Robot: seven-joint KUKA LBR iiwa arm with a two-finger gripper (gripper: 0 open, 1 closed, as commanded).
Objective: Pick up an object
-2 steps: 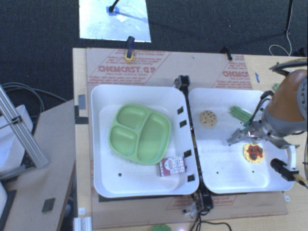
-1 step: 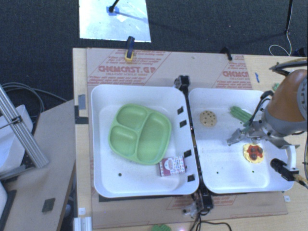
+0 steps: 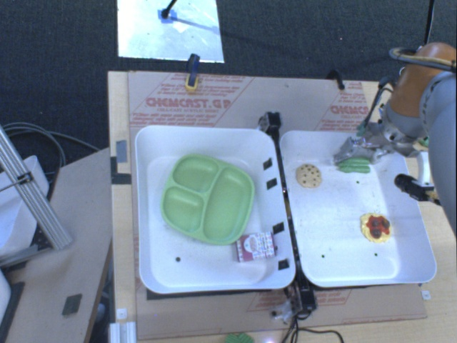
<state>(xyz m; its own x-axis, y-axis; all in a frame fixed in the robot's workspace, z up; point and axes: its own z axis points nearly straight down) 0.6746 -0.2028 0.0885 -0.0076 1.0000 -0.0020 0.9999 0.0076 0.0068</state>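
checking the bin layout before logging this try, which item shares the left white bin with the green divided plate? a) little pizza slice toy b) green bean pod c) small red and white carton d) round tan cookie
c: the small red and white carton lies just below the green divided plate in the left white bin, while the other three items sit in the right bin.

The table (image 3: 214, 95) is a pale wooden board with red lettering. Two shallow white bins lie directly on it, side by side and touching. The right bin (image 3: 400, 263) sits under the claw (image 3: 351, 152); the left bin (image 3: 153, 263) lies well to the claw's left.
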